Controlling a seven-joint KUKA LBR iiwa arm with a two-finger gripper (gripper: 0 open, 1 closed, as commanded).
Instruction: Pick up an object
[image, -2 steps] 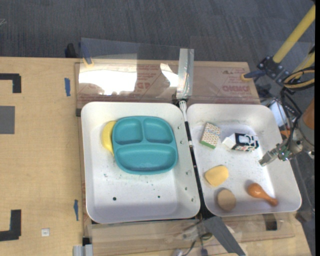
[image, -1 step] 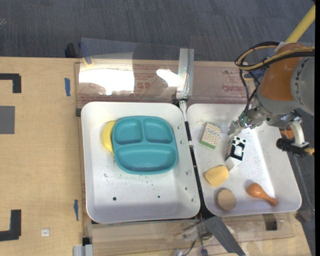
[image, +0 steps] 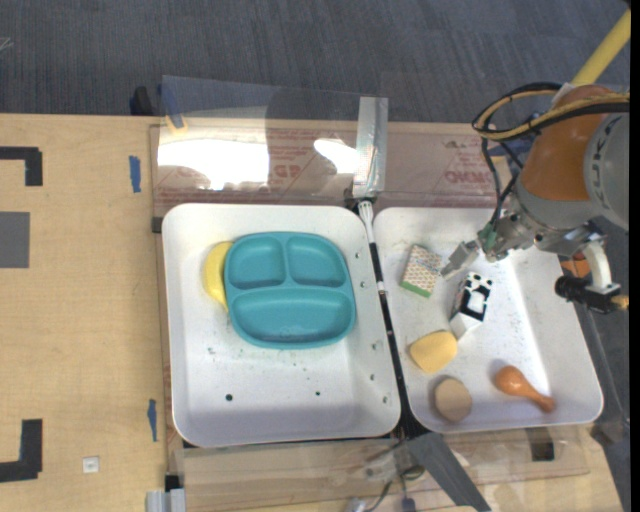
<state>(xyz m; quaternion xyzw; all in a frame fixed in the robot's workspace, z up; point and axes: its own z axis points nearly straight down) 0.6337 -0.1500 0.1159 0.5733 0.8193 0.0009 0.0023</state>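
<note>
Two bins, one hand above the right one

Two shallow white bins sit side by side on the tabletop. From the camera view, the left bin carries a teal divided plate with three compartments, and a yellow object pokes out from under the plate's left edge, only partly seen.

The right bin carries five loose things. A small patterned packet lies near the bin's upper left, tilted. Just right of it lies a black-and-white object, its shape hard to make out. Below these, a pale yellow lump lies near the divider between the bins, and a tan rounded object lies just below that. An orange piece with a thin stem lies toward the lower right, apart from the others.

The arm reaches in from the right, its orange band above the wrist. The hand hangs over the upper middle of the right bin, between the patterned packet and the black-and-white object and just above the latter. Nothing shows between its fingers, and how far they stand apart cannot be told at this size.
</note>
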